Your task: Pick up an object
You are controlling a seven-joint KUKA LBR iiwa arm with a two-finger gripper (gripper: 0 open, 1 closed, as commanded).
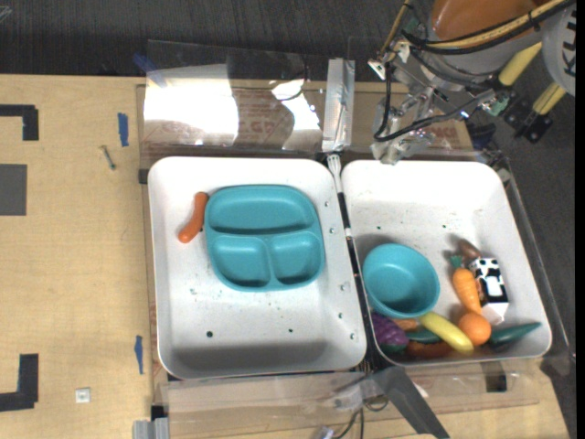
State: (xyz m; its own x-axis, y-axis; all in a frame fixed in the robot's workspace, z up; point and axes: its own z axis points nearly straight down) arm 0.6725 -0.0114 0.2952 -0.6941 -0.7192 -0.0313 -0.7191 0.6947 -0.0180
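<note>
Two white bins (247, 355) sit side by side; gripper (402, 140) hangs above, grip unclear, nothing picked yet.

Tan bench (64, 273) with two white bins side by side, left bin (174, 327) and right bin (430, 190).
</note>
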